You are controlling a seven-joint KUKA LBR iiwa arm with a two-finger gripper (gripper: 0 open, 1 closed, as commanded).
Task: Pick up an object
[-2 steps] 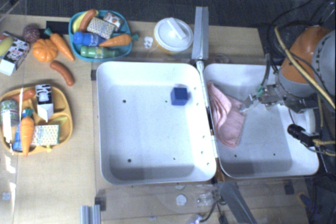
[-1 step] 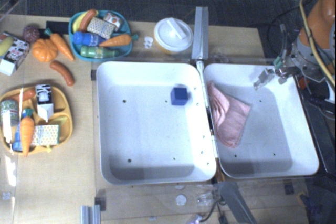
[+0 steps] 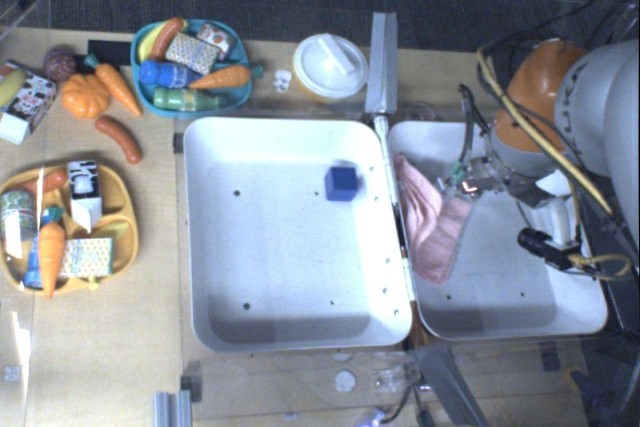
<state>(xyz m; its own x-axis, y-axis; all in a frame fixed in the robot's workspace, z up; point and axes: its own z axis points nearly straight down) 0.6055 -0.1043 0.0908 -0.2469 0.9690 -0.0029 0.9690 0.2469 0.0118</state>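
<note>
Tool (image 3: 462, 183) grips pink cloth (image 3: 430, 225) by its top, its length hanging downward.

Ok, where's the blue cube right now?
The blue cube sits in the left bin, near its upper right corner, across the divider from the pink cloth.

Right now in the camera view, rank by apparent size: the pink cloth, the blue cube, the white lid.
Largest to smallest:
1. Pink cloth, right bin
2. White lid, behind the bins
3. Blue cube, left bin
Cloth and lid are fairly close.
</note>
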